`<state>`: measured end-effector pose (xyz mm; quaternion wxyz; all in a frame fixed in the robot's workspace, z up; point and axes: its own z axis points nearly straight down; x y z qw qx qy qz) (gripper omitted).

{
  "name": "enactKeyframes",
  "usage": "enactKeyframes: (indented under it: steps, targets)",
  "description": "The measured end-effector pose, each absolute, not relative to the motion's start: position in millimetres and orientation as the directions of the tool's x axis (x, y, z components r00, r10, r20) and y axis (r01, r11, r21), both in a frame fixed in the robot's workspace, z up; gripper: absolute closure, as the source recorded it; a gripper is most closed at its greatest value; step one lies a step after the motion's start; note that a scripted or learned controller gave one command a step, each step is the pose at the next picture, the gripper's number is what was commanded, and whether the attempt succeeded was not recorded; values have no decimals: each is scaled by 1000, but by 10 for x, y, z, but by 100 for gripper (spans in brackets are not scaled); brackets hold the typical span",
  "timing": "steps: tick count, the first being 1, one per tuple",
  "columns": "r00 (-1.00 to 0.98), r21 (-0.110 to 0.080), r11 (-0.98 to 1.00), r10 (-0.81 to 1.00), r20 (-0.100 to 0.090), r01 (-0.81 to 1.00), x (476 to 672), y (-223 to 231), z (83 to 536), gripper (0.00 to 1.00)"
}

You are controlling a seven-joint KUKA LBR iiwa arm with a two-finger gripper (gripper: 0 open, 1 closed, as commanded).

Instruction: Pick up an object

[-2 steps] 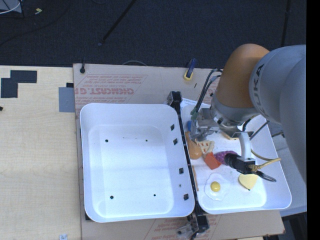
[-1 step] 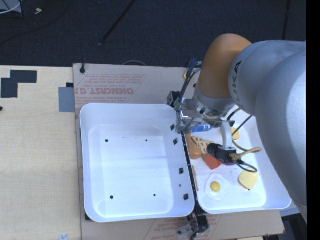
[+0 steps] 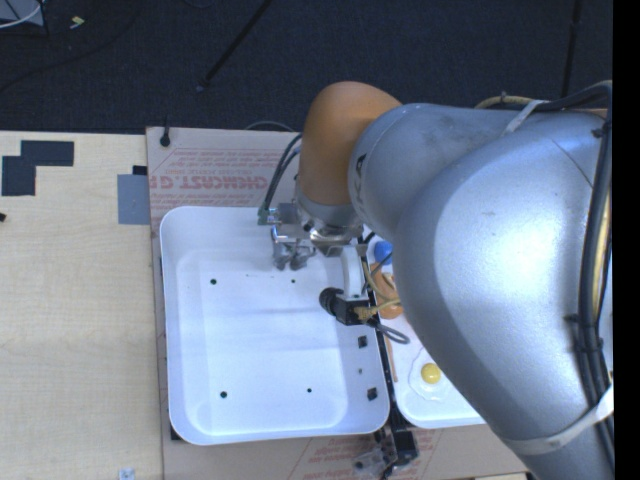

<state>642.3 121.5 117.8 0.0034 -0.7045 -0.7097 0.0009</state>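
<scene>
The arm (image 3: 480,268) reaches in from the right and covers most of the right bin (image 3: 440,410). The end effector (image 3: 292,258) is positioned over the far part of the left bin (image 3: 172,318), close to its floor. Whether it is spread or pressed together cannot be told; nothing is seen gripped in it. A yellow object (image 3: 430,373) lies in the right bin near its left wall. A blue object (image 3: 381,253) lies farther back in the same bin. Both bins rest on the surface (image 3: 80,318).
</scene>
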Motion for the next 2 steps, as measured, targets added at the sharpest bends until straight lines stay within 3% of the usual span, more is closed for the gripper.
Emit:
enactKeyframes:
  steps: [1,2]
  targets:
    - [-4,-7,4,1000,0,1000,5810,1719,858,100]
    - [-5,10,5,1000,6,1000,6449,2377,1704,100]
